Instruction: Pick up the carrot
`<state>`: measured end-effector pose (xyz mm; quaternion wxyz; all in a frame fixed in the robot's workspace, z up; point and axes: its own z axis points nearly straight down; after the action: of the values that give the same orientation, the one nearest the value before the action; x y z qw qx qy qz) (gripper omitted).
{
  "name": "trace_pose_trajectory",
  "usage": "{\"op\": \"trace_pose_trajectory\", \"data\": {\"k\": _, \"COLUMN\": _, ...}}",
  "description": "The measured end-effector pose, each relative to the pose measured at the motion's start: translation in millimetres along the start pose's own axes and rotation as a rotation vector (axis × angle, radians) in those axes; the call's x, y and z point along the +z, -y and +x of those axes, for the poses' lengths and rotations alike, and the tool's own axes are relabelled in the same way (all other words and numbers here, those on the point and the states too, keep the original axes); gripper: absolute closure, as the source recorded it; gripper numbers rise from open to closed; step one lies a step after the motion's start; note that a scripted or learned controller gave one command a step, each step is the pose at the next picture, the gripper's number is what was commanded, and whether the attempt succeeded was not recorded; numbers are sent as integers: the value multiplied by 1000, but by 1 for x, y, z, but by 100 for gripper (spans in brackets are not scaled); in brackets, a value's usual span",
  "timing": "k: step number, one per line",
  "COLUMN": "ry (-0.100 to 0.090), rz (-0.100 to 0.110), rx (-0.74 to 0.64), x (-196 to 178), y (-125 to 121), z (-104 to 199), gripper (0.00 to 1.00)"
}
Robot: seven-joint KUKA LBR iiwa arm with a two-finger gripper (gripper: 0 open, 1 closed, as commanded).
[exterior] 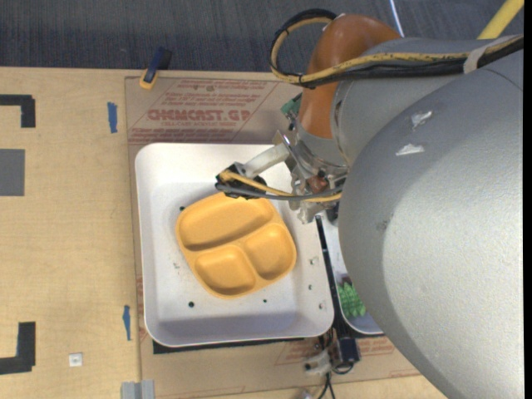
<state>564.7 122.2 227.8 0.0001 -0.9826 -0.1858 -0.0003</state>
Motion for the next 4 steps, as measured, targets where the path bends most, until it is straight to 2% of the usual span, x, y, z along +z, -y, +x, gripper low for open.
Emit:
{"op": "trace_pose_trajectory", "data": {"k": 1, "ry": 3, "rz": 2, "rx": 174, "x": 44, "y": 13, "z": -76, "gripper": 100}}
{"op": "trace_pose_trajectory", "data": {"k": 2, "ry": 0, "rz": 0, "rx": 173, "x": -10, "y": 23, "z": -78, "gripper": 100}}
{"op": "trace_pose_trajectory", "data": {"k": 3, "ry": 0, "rz": 0, "rx": 173, "x": -22, "y": 43, "z": -75, "gripper": 100}}
{"op": "trace_pose_trajectory", "data": {"k": 4, "ry": 2, "rz": 1, "rx": 59, "x": 52, "y": 104, "z": -14, "gripper": 100}}
